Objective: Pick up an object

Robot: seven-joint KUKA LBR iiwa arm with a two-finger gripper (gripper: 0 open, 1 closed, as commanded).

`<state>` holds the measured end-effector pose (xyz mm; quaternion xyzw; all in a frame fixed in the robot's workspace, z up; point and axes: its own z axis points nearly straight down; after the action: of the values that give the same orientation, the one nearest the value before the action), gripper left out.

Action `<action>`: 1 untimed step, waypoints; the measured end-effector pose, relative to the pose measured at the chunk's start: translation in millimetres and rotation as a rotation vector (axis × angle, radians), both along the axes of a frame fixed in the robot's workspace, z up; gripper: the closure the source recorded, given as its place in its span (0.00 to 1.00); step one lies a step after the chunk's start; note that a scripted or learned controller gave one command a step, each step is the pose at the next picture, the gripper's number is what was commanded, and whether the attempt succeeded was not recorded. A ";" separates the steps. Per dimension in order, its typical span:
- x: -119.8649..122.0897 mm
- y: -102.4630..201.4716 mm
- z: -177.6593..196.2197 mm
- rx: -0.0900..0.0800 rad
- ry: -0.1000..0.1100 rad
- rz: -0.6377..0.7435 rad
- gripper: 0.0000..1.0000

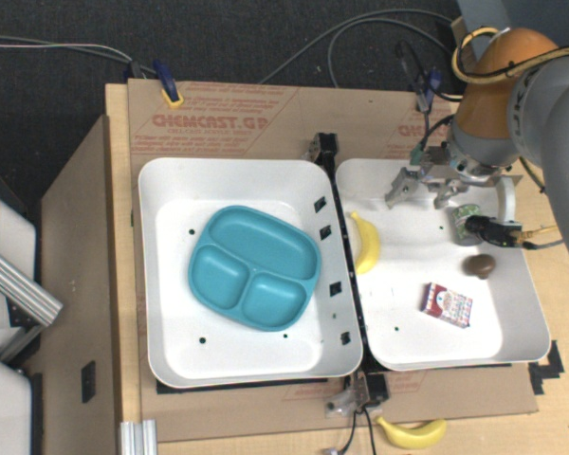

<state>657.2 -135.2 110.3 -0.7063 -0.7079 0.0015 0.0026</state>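
My gripper (420, 192) hangs over the far part of the right bin (512, 344), below the grey wrist with its orange band. Its two fingers stand spread apart, open, with only white bin floor between them. A yellow banana (365, 243) lies against the right bin's left wall, down and to the left of the gripper. A small brown round object (478, 265) rests near the right side. A red, white and blue card box (446, 304) lies toward the front. A small greenish item (466, 218) sits just right of the gripper, partly hidden by a black cable part.
The left bin (171, 349) holds a blue divided plate (254, 266). A black divider with clips (337, 254) runs between the bins. A second banana (412, 431) lies off the bench at the front. Cables trail behind the cardboard base (209, 112).
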 end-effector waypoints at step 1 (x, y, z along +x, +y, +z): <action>-0.1 0.8 -26.5 -0.001 -0.001 0.000 0.00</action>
<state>657.1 -134.4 83.8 -0.7063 -0.7079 0.0012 0.0019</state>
